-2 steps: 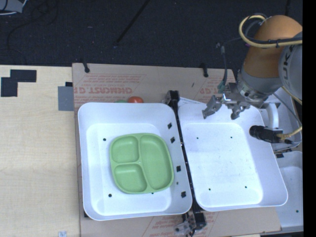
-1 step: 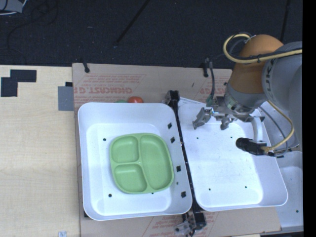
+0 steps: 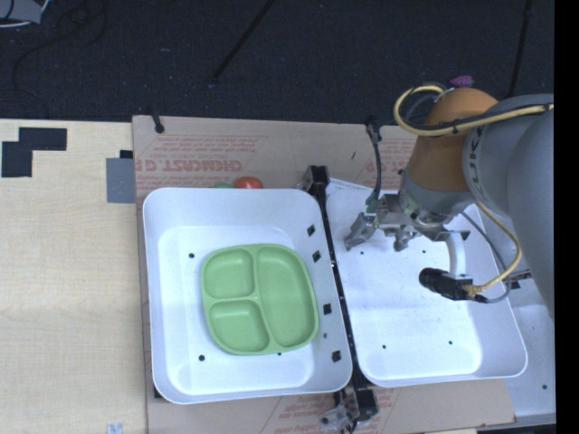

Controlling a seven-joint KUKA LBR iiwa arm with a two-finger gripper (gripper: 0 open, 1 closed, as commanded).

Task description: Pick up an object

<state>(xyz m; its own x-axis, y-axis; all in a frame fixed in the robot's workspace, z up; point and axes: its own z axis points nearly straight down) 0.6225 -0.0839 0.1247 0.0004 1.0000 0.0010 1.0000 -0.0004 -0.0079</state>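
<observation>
Camera view: green plate (image 3: 260, 297) in left bin (image 3: 172, 224); gripper (image 3: 380, 227) (fingers spread) over right bin (image 3: 488, 355).

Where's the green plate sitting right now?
The green plate lies flat in the middle of the left bin, across the divider from the end effector, which is over the right bin.

The green divided plate (image 3: 259, 297) takes up the middle of the left bin (image 3: 172, 233), leaving a bare white strip all around it. Right of the plate, past the black divider clips (image 3: 326, 260), the right bin's (image 3: 434, 333) floor lies open below the arm (image 3: 452, 165).
</observation>
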